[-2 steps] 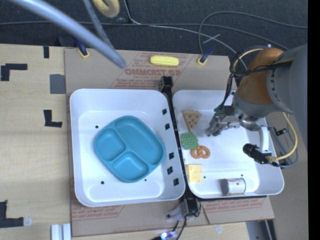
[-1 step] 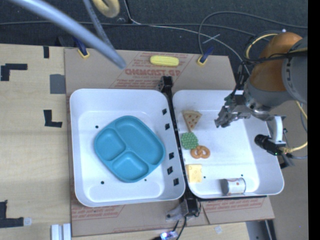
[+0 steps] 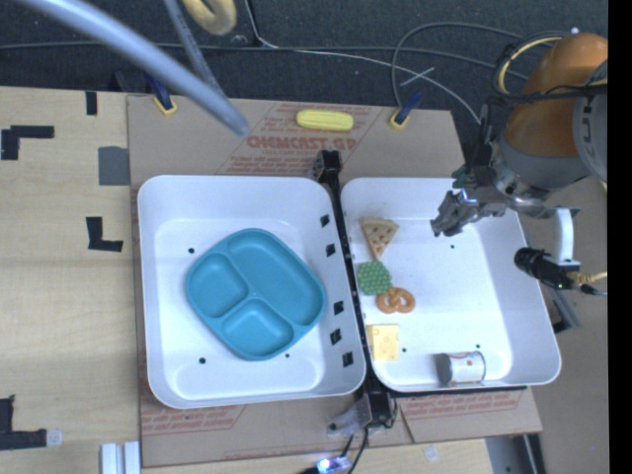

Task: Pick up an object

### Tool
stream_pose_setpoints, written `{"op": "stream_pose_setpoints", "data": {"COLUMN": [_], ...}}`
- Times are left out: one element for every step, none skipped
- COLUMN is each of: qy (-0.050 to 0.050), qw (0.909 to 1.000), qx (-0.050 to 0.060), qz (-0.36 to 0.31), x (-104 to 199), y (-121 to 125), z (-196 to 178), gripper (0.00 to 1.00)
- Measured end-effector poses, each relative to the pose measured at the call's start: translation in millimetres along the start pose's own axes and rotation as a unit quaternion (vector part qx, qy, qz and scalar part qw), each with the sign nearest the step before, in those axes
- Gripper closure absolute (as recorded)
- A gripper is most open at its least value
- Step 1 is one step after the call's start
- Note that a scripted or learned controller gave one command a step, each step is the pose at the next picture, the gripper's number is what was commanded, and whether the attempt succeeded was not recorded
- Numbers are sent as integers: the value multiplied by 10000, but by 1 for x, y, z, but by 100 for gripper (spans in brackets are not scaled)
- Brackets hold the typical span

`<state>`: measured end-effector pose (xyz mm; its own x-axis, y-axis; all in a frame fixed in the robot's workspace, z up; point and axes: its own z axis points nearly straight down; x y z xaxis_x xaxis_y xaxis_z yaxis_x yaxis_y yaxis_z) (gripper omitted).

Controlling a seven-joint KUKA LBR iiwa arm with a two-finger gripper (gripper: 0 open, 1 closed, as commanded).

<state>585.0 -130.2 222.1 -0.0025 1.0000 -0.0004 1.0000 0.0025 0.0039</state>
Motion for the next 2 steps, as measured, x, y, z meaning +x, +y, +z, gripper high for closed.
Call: {"op": "stream_pose_setpoints", "data": {"qy": [-6, 3], "qw": [10000, 10000], "qx": [-5, 21], "qz": [8, -15], "x": [-7, 48], "y": [2, 12], "z": [-61, -58], "gripper": [100, 100]}}
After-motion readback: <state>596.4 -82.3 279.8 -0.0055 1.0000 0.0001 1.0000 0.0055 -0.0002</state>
